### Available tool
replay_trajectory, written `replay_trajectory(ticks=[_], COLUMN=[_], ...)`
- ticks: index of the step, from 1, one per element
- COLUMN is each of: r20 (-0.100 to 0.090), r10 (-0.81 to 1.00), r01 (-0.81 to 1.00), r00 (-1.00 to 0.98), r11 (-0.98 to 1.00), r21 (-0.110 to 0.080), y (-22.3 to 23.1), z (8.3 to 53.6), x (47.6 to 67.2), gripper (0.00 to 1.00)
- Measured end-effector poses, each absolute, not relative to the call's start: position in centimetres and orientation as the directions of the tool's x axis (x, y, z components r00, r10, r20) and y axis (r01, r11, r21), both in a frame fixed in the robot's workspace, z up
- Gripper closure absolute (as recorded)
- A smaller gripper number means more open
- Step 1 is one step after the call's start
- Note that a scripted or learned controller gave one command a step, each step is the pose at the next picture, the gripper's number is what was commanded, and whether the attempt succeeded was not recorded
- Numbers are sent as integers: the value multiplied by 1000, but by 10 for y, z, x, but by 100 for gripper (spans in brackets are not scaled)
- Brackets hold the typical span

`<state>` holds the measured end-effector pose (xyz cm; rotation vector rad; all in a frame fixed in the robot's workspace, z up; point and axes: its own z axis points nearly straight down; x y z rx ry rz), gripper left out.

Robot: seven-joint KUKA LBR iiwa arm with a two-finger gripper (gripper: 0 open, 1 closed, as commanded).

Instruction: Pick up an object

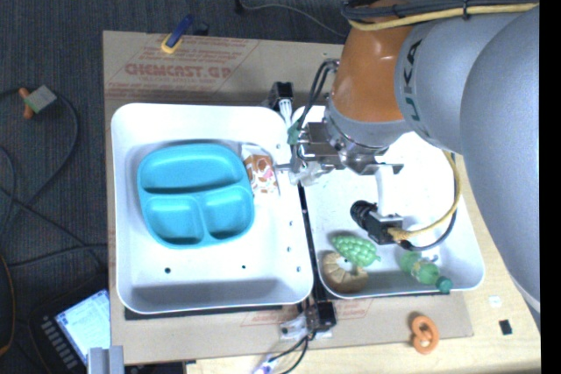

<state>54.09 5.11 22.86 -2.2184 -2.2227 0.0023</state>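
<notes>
The arm reaches over the right bin (466, 274), its pincer (300, 164) low at the wall shared with the left bin (127, 280); whether it is released or clenched cannot be told. Just beside it in the left bin lies a brown-and-white packet (260, 173), touching a blue divided tray (193, 193). At the right bin's near edge sit a green knobbly toy (355, 249), a brown ring (343, 272) and a green bottle (422, 269).

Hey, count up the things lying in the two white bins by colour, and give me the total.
Blue: 1, the divided tray
Green: 2, the knobbly piece and the bottle-shaped piece
Brown: 2, the small packet and the round piece
Total: 5
</notes>
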Motion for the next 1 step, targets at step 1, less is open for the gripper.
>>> replay_trajectory(ticks=[1], r20=[-1], r10=[1000], r01=[1000], r00=[0], r11=[0], r21=[-2], y=[86], z=[227], x=[504], gripper=[100])
